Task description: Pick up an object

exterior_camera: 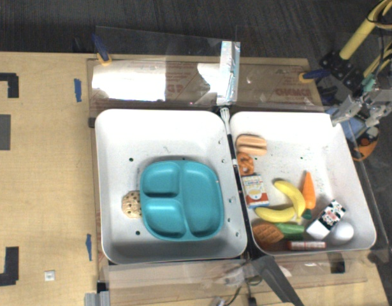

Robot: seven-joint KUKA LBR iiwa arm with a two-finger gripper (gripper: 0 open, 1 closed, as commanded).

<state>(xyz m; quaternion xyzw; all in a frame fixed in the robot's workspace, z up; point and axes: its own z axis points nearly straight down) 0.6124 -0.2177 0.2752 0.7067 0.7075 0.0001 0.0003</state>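
Wooden bench point(36, 190), two white bins. Left bin point(113, 132): teal tray point(181, 199), cookie point(131, 204). Right bin point(336, 152): hot dog point(251, 144), banana point(292, 196), carrot point(308, 189), crowded. Gripper point(368, 104) at far right, jaw state cannot tell. Advice: target isolated hot dog, descend vertically.

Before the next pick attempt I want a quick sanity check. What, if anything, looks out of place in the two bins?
One thing: a cookie lies loose on the left bin floor, against the teal divided tray rather than in it.
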